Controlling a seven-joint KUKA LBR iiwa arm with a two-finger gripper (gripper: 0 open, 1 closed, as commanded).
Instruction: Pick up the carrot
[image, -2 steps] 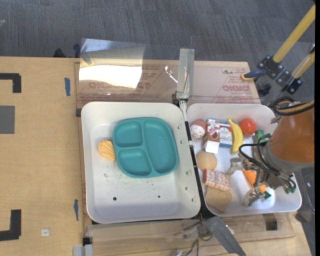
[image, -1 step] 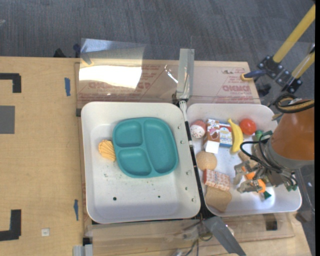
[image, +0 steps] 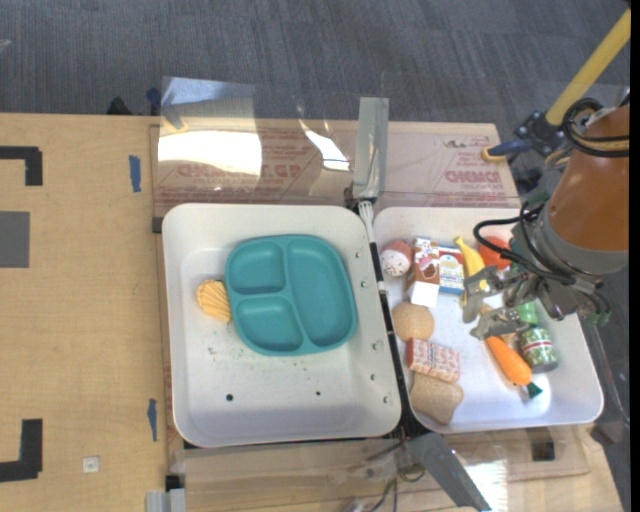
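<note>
**benchwatcher:** Gripper (image: 497, 303) sits in the right part of the frame, over the right bin (image: 580, 400), with the grey arm and its orange band coming in from the right edge. Honestly can't tell whether it's released or clenched, the metal bits blur together from this angle. Nothing orange looks caught in it as far as I can see. The carrot (image: 509, 361) lies just below it in the frame, orange body slanting toward the lower right with a green tip at the low end. A green can (image: 539, 346) sits right beside it.

**slotcar_dan:** So it's still the approach step, I'd guess. To do it well I'd line the pincer across the carrot's narrow width, not along its length, and come down on the fat orange middle. That can is the worry, a finger could land on it or shove it.

**benchwatcher:** Yeah. The lower-left side of the carrot has bare white floor, so that's the open room. A striped packet (image: 434, 358) and a bread roll (image: 436, 396) are further left, well apart. The bin's right rim is near but not tight. Left bin (image: 185, 300) with the teal plate (image: 291, 294) is out of the way.
</note>
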